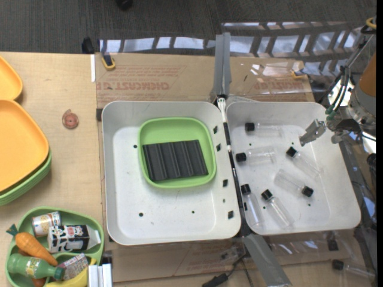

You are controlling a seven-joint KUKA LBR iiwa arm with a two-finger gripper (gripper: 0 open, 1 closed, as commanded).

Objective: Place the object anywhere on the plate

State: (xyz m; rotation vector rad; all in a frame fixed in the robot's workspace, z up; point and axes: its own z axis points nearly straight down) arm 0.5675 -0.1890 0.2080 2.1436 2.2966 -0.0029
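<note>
The gripper (312, 131) is being held over the right bin (353, 217) near its far right corner, and whether it's gripping anything can't be told from here. Clear vials (276, 208) with black caps are lying scattered across that bin, none yet moved to the green plate (179, 126) in the left bin (119, 220). They're probably light, stiff, slippery and prone to rolling, so one is best pinched across the middle of its body.

1. Arm (366, 82): grey casing with an orange band, largely cropped off.
2. Gripper (311, 134): slim grey metal finger, pale and angular.
3. Dark cable (335, 94) loops along the wrist, beside silvery fittings.
</note>
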